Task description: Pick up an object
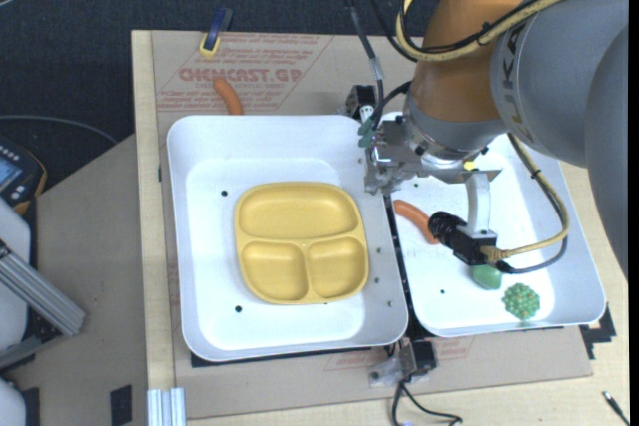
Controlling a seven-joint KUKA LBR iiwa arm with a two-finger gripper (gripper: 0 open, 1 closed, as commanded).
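Gripper [381, 167] low over the shared wall between the bins; released or clenched, cannot tell. Likely target: the orange carrot-like piece [412, 217], just beside the gripper on the side away from the yellow plate [300, 242], flat on the floor of the right bin [449, 302]. Best to shift over its middle, then close across the narrow width, minding the nearby wall. Long axis slanting away from the gripper toward the green ball [520, 300]; pointed end hard to make out.
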